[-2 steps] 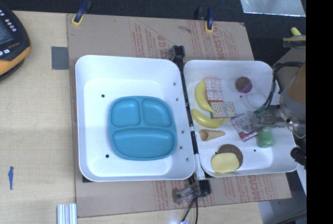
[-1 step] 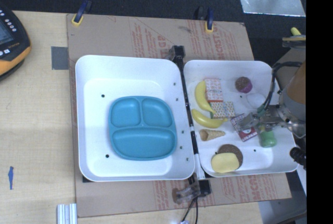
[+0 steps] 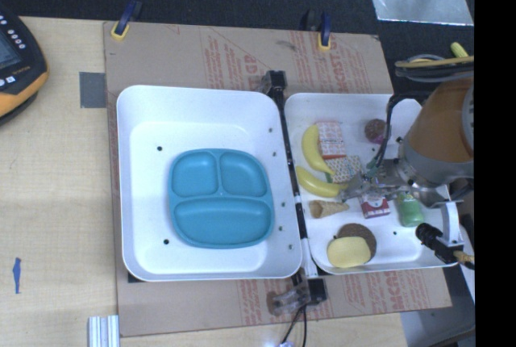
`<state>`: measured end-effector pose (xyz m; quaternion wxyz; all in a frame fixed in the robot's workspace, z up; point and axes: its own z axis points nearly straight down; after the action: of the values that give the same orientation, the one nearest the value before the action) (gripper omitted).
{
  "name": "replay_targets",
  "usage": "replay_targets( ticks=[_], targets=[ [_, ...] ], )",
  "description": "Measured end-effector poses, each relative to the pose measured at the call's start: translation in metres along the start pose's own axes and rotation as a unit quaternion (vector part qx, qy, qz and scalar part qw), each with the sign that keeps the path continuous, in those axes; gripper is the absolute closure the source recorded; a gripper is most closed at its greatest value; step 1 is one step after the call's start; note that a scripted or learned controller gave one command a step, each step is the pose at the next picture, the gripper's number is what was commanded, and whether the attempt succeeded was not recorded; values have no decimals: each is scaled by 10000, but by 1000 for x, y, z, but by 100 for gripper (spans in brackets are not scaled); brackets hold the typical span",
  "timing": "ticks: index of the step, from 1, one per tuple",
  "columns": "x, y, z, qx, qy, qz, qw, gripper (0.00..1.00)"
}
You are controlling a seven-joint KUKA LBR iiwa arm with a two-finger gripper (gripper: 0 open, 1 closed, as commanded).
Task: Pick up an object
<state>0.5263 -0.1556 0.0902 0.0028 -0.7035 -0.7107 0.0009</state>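
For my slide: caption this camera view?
Gripper low over bananas in right bin; blue plate in left bin.

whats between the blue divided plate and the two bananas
In the camera view, between the blue divided plate and the two bananas lie bare white floor of the left bin and the two bins' adjoining rims, with no loose object.

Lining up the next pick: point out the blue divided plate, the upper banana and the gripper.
Blue divided plate (image 3: 220,198), camera view: central ridge.
Upper banana (image 3: 314,148), camera view: middle of its curve.
Gripper (image 3: 364,186), camera view: fingertips.

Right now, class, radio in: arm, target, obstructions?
Gripper low in right bin, jaws unreadable. Nothing seen held. Bananas, packets crowd beside it.
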Motion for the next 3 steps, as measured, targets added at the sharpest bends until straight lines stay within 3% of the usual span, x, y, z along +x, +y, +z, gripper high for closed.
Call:
replay_targets(
  ticks=[1, 2, 3],
  targets=[
    [28, 65, -2, -34, -8, 3, 10000, 0],
    [14, 130, -2, 30, -11, 0, 10000, 0],
    [13, 129, -13, 14, -19, -6, 10000, 100]
  ],
)
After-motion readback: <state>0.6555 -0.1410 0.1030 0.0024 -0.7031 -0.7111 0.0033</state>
